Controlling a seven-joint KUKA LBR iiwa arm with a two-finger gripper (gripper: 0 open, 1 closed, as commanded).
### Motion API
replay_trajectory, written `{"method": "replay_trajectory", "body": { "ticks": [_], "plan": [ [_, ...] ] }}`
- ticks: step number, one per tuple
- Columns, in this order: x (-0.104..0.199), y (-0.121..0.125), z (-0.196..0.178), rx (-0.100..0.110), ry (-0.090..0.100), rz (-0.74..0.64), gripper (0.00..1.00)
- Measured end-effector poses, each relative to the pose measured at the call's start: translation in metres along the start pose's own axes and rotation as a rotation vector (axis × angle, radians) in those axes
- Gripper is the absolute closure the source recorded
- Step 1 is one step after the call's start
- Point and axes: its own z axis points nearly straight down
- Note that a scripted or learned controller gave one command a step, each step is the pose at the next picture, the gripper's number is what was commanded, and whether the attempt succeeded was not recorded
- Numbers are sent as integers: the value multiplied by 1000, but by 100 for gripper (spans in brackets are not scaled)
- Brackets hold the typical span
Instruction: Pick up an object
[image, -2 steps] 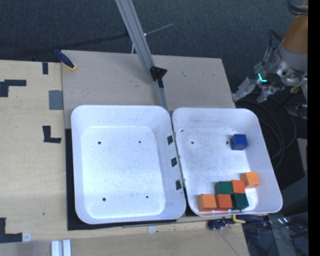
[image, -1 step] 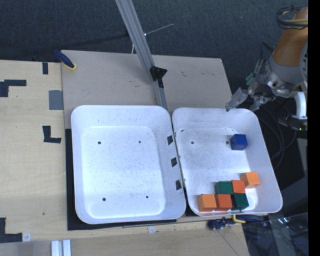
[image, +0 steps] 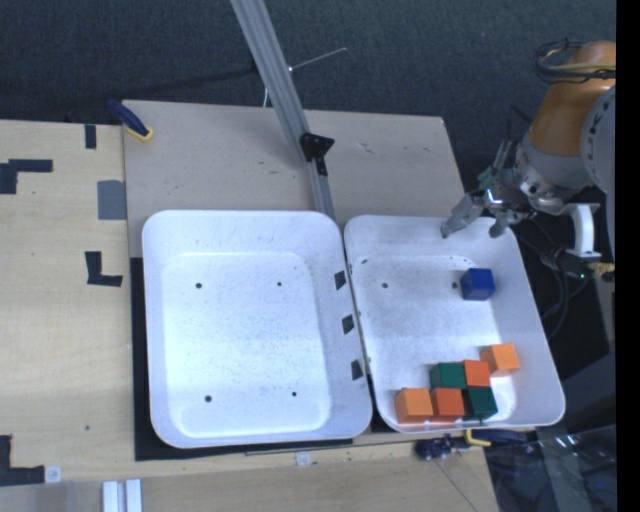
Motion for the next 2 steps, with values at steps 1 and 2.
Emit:
{"method": "replay_trajectory", "body": {
  "ticks": [1,2],
  "plan": [
    [2,-9,49,1,0,0,0],
    [3,-8,35,-4,-1,-2,100]
  ]
}}
